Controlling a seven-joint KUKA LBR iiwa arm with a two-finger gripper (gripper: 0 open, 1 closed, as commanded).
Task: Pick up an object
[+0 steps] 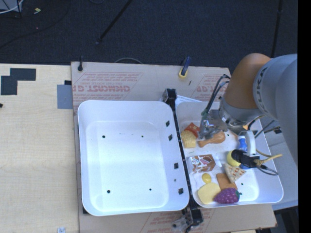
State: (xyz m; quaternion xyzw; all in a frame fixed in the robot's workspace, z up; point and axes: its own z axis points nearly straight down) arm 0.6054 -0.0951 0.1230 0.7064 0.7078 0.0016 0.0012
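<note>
We are working the descent step of the pick: our gripper [208,128] is hanging low in the far part of the right bin [272,191], right over the cluster of toy food there. Just beside its tip we are seeing a tan drumstick-shaped piece [214,140], with a yellow corn-like piece [188,139] to its left and a small red piece [193,129] at the far side of that. The tip looks to be touching or nearly touching the drumstick end, but nothing is showing between the fingers, so we are not counting anything as held — and from this angle we cannot tell whether the fingers are apart or together.

Nearer in the same bin we are seeing a picture card [202,163], a purple grape bunch [226,195], a pale yellow pear-like piece [208,191] and a waffle wedge [234,172]. The left bin [90,125] is sitting just beside it.

We are judging that the next move calls for settling squarely over the drumstick piece, closing on it, then lifting straight up — the crowding neighbours could spoil the grip.
</note>
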